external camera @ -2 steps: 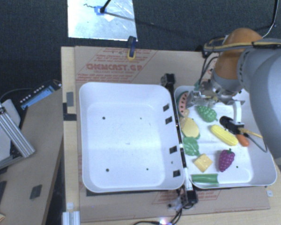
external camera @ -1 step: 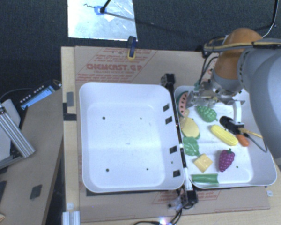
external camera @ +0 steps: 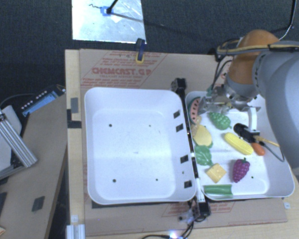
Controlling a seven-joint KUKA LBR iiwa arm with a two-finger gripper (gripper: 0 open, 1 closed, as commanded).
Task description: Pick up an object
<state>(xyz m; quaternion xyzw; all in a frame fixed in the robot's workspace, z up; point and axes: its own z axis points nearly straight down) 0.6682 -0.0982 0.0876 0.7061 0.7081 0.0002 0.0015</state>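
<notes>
Gripper (external camera: 208, 103) hangs low over the far-left corner of the right bin (external camera: 281, 183), w/ the grey arm (external camera: 284, 93) coming in from the view's right. Can't tell whether the tool is spread or pressed together (its tip is small and partly hidden under the wrist).

Pickable toys all lie in the right bin:
- watermelon slice (external camera: 194, 112) sits against the bin's left wall, just beside the gripper.
- green grape bunch (external camera: 220, 120) is just beside the gripper on the near side; contact can't be judged.
- pale yellow fruit (external camera: 202, 136) lies nearer the camera than the slice, close to the left wall.
- yellow corn cob (external camera: 237, 143) lies at a slant mid-bin, w/ an orange carrot (external camera: 259, 149) at its right end.
- green leafy piece (external camera: 203, 156) is just below the pale fruit, approx touching it.
- yellow cheese wedge (external camera: 216, 172) and purple grape bunch (external camera: 240, 169) lie side by side, apart.
- green pod (external camera: 218, 189) lies along the near wall.

Left bin (external camera: 134, 195) stands edge to edge w/ the right one, and black clips (external camera: 179, 128) run down the seam btwn them. Both rest on a cardboard sheet (external camera: 119, 68).
</notes>
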